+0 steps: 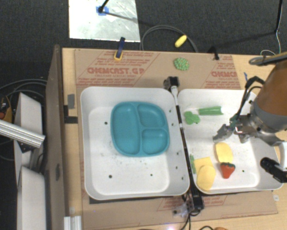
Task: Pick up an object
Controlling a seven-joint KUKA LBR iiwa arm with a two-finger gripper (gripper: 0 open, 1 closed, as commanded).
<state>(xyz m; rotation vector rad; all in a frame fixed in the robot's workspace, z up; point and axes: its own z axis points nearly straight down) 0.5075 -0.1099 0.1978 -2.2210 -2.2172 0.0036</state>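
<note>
The gripper (223, 134) is seen open above a yellow slice (224, 152), judged light and slippery; its edges should be gripped.

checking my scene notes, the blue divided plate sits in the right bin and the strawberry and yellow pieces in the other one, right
Not quite. The camera view shows the blue divided plate in the left bin, not the right one. The strawberry and yellow pieces lie in the other bin, the right bin.

My arm (278, 97) runs off the right edge. Fingers (222, 134) too small/blurred to read. Yellow piece (206, 176) below me partly hidden by bin rim (220, 189).
</note>
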